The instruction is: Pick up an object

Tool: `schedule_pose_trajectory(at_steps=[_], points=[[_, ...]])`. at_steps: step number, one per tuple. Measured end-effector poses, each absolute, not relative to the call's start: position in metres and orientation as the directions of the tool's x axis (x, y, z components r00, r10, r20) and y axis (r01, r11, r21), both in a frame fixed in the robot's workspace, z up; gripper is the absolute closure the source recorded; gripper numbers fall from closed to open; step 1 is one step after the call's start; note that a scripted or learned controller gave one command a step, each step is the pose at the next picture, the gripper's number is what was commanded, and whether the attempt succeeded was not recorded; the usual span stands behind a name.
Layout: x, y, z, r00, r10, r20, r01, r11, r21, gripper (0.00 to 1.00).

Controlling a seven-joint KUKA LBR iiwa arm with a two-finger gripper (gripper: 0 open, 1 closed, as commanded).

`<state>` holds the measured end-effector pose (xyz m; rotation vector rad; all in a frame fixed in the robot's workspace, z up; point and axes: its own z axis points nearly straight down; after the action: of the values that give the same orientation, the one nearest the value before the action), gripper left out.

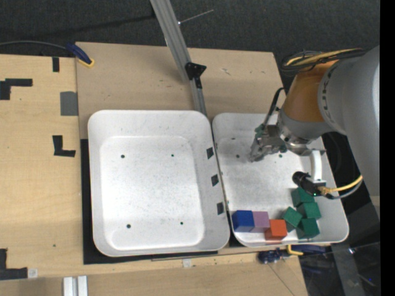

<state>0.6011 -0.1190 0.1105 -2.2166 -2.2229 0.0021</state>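
Observation:
In the right bin [242, 179], my gripper [257, 152] hangs over bare white floor in the far half, with nothing visible in it. The loose blocks lie along the bin's near edge, well apart from the gripper. A blue cube [243, 219] sits leftmost, with a purple cube [261, 219] touching its right side. An orange cube [277, 228] comes after that. Several green blocks [305, 211] are heaped in the near right corner.
The left bin [148, 177] adjoins the right one, joined by black clips on the shared rim. A slanted metal rail [176, 36] ends at the bins' far edge. A black and yellow cable [321, 189] from the arm drapes over the green blocks.

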Motion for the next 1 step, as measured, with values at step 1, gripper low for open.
schedule_pose_trajectory(at_steps=[1], points=[[0.6043,-0.1202,0.1739,-0.001,1.0,-0.001,1.0,0.001,0.005,1.0]])
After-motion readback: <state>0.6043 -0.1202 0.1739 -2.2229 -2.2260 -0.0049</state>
